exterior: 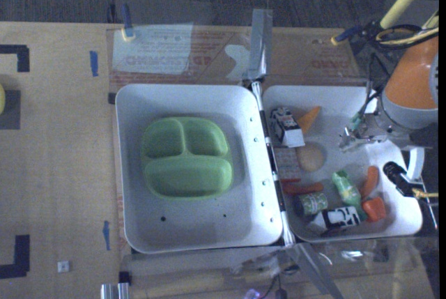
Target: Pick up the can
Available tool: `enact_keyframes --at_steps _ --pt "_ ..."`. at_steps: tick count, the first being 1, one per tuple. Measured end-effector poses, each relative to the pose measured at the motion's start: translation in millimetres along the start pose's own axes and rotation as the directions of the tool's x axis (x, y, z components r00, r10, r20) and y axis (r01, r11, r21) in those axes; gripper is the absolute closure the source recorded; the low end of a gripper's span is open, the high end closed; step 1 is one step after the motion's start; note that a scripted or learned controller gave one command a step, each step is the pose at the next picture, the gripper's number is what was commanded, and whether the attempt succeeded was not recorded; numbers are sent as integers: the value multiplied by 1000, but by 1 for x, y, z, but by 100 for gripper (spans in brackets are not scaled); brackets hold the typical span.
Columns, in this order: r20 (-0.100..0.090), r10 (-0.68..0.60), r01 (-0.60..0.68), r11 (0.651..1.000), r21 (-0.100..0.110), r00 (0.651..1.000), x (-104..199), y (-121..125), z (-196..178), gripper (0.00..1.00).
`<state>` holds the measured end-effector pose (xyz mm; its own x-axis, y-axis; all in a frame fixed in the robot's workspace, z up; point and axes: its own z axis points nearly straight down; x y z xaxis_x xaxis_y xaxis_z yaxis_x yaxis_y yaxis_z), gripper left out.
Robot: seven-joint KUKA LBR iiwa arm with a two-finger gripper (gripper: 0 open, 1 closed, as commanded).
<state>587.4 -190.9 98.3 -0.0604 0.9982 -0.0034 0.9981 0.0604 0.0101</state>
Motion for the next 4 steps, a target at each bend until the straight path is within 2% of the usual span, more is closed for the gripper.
enact_keyframes --at_steps 1,2,3,4 --pt "0 82 -82 997 6 997 4 82 -189 100" --pt "-3 -19 19 1000 10 1000 8 82 -124 100" --pt "-1 159 -159 987 11 987 28 83 -125 100" --pt "-1 159 -159 987 11 987 28 83 -125 0"
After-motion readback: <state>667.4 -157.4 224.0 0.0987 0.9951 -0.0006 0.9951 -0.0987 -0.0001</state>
